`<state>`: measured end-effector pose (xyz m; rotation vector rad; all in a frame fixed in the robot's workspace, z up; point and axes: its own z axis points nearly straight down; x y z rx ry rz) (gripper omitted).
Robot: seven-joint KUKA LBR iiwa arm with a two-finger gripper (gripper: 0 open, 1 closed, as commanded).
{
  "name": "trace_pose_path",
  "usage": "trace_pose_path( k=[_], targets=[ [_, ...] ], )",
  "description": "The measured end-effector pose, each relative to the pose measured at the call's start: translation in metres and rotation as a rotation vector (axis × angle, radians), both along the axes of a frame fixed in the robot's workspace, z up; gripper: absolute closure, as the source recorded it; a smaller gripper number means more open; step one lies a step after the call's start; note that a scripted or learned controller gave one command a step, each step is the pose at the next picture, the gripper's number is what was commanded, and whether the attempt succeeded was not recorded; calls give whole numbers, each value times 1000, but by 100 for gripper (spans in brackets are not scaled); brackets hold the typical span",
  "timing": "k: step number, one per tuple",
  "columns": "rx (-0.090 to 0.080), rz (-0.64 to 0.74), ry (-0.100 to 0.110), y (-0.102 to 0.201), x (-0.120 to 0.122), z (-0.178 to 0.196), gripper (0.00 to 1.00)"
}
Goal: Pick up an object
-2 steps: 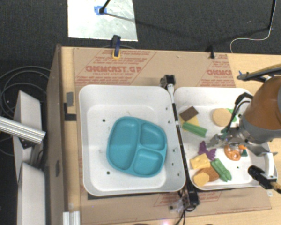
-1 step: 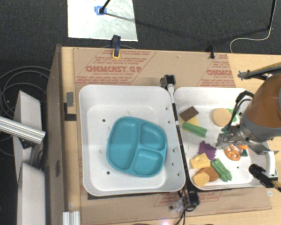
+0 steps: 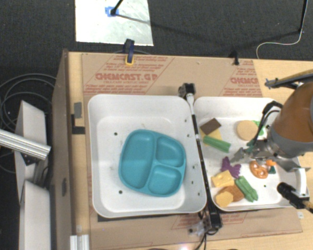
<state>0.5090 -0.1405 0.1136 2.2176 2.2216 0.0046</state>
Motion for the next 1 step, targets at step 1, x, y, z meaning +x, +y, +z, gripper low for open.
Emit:
trace_pose_path(
  k=[1],
  targets=[
    [-3, 0, 0, 0, 11, -27, 0]
  ],
)
